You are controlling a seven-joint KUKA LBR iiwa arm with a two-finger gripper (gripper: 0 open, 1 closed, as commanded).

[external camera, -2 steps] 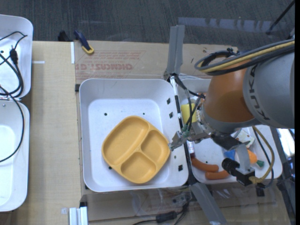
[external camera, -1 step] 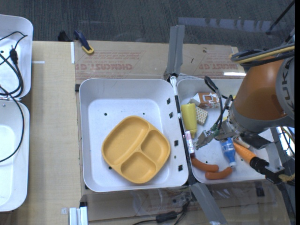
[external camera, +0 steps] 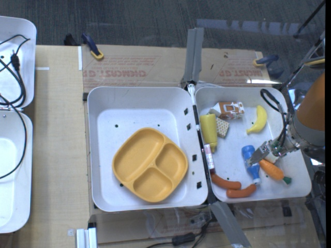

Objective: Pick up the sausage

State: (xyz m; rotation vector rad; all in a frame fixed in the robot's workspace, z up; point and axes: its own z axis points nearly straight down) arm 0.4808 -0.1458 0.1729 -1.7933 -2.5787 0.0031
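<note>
Two reddish sausages lie at the front of the right bin (external camera: pixel 297 187): one (external camera: pixel 225 181) nearer the divider, the other (external camera: pixel 242 191) just in front of it and to its right. My gripper (external camera: pixel 262 155) hangs low over the right half of that bin, between a blue bottle (external camera: pixel 249 156) and an orange carrot (external camera: pixel 272 170). It is to the right of and behind the sausages, apart from them. The grey arm with its orange band (external camera: pixel 314 110) comes in from the right.
The right bin also holds a yellow mustard bottle (external camera: pixel 209 129), a waffle piece (external camera: pixel 222 128), a small carton (external camera: pixel 230 110) and a banana (external camera: pixel 258 119). A yellow divided plate (external camera: pixel 150 164) lies in the left bin (external camera: pixel 103 112). Black cables hang near the arm.
</note>
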